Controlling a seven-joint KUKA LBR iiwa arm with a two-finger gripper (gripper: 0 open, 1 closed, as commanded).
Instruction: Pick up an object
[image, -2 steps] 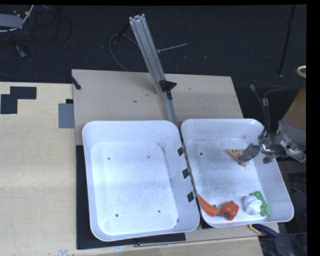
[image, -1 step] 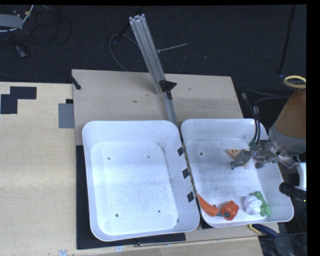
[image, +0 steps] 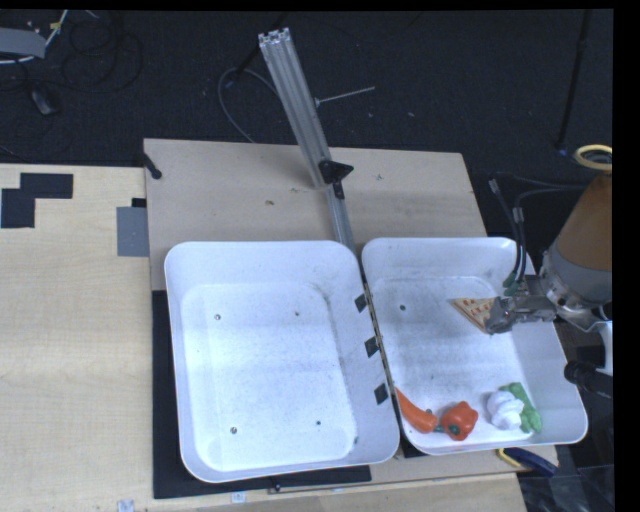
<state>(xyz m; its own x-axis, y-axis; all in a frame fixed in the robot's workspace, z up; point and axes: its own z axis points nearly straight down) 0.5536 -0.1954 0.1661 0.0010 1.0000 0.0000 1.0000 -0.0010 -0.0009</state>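
Note:
My gripper (image: 498, 318) reaches in from the right and hangs low over the right bin (image: 440, 262), near its right wall. It sits at the right end of a flat tan wedge (image: 468, 309) that lies on the bin floor and partly covers it. I cannot tell whether it touches the wedge. At the bin's front edge lie an orange chili-shaped piece (image: 414, 412), a red pepper (image: 460, 420) and a white and green vegetable (image: 511, 408).
The left bin (image: 200, 262) stands beside the right one, joined by black clips (image: 371, 346) along the shared rim. A slanted aluminium post (image: 303, 115) rises behind the bins. The arm's orange band (image: 592, 225) is at the right edge.

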